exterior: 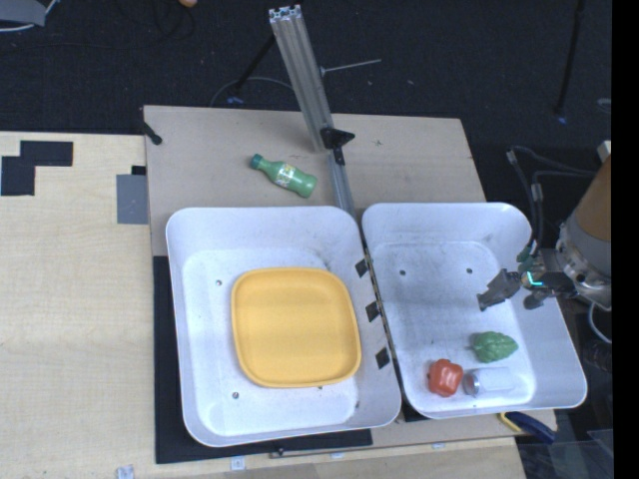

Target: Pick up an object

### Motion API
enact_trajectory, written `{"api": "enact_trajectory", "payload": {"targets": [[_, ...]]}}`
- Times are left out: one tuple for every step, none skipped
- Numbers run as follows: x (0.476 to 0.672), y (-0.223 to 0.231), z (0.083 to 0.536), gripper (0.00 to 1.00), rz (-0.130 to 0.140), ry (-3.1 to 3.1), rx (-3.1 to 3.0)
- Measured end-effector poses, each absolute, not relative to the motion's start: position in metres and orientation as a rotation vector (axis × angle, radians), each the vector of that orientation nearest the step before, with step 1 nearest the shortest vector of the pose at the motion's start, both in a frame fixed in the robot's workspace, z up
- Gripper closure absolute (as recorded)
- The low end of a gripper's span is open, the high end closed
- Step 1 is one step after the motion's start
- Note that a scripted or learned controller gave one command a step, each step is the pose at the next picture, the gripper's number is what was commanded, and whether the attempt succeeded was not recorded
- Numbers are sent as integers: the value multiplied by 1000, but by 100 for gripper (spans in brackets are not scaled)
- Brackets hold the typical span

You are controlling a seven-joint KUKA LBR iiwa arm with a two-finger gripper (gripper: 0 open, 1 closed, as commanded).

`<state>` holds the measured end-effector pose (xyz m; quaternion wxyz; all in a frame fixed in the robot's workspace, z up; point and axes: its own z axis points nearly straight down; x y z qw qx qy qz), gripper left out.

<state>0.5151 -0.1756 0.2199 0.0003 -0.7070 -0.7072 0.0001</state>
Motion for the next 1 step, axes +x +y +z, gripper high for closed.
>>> {"api": "enact_trajectory", "payload": {"targets": [[515, -176, 220, 0, 1, -2221, -2221]]}}
